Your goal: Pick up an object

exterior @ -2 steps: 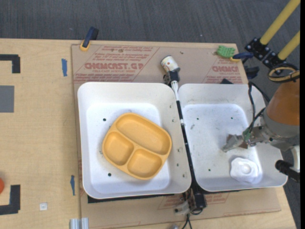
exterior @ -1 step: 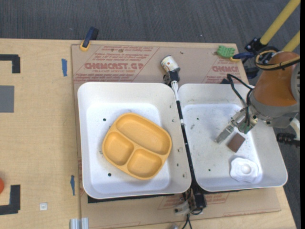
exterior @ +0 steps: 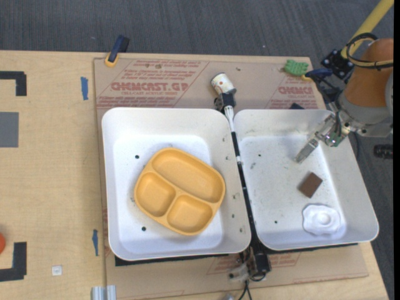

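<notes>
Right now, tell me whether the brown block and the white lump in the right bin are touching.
Apart. The camera view shows a strip of bare bin floor between the brown block and the white lump below it.

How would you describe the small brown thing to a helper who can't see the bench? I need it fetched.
Look in the right-hand white bin, toward its near right part. The small brown block lies there, just above a white round lid-like piece. It is the bin's one dark, square-cornered item.
</notes>
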`<control>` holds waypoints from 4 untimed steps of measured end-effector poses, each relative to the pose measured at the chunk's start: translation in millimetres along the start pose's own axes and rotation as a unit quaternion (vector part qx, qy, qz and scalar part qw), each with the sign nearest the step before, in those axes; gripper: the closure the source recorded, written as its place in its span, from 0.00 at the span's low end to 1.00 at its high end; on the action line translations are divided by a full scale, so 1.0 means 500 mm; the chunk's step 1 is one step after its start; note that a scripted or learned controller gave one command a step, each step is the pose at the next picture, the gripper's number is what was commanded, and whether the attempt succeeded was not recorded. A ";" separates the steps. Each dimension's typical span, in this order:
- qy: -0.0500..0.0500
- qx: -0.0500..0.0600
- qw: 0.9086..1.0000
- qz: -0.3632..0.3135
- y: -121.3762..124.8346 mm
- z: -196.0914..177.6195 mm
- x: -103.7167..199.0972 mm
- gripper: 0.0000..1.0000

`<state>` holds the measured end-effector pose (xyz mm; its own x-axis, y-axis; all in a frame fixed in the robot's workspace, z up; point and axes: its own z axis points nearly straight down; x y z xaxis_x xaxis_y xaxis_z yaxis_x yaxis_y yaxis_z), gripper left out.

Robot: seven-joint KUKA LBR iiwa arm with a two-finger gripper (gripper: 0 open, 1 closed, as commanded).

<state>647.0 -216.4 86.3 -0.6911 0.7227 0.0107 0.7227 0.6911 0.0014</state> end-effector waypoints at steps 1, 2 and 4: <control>-0.005 0.000 0.999 -0.047 -0.009 0.005 0.242 0.00; -0.008 0.000 0.984 -0.179 0.001 0.004 0.229 0.00; -0.011 -0.001 0.965 -0.263 -0.037 -0.020 0.078 1.00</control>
<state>606.6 -201.1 96.9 -0.9623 0.2718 -0.0129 0.2718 0.9623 0.0030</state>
